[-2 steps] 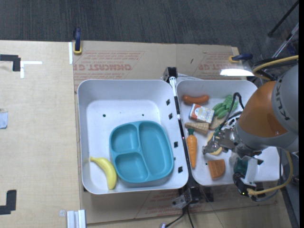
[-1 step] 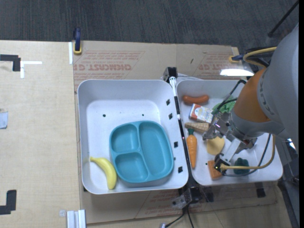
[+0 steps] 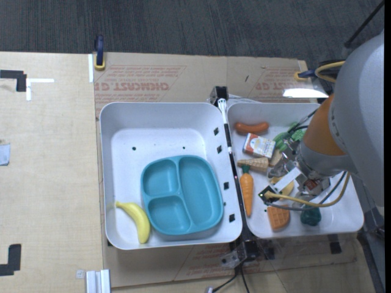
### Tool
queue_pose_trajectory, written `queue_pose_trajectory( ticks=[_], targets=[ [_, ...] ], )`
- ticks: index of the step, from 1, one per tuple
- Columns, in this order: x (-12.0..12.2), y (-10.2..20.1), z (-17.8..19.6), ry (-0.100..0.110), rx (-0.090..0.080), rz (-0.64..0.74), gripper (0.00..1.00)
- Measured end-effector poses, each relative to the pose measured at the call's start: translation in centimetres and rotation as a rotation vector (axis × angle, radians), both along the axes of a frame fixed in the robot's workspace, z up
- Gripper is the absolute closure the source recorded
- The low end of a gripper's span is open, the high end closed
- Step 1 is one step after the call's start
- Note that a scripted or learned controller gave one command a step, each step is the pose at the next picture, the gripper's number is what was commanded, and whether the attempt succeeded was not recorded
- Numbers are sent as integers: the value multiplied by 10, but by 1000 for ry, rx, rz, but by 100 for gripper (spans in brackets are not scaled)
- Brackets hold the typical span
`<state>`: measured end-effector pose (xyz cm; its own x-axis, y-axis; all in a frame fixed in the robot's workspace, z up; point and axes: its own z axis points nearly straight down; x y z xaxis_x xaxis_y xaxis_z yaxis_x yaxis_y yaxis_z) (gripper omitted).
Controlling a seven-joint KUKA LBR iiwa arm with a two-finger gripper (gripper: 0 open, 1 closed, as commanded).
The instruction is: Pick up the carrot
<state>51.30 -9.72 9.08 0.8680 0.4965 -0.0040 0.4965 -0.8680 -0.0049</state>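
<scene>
The hand (image 3: 282, 187) hovers low in the right bin (image 3: 342, 221); its grip I cannot tell; the carrot (image 3: 246, 190) lies beside it, unlifted.

Carrot (image 3: 246, 190) in right bin (image 3: 342, 222)

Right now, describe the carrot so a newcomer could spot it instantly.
Of the two white bins, look in the right bin, the cluttered one. The carrot lies lengthwise against its left wall, beside the divider. It is plain orange, long and tapered with a green top, unlike the red sausage farther back.
</scene>
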Motion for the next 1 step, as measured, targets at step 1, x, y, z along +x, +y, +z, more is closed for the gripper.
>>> queue_pose_trajectory(
  ticks=[1],
  targets=[
    [-3,-2,0,-2,0,-132,0]
  ],
)
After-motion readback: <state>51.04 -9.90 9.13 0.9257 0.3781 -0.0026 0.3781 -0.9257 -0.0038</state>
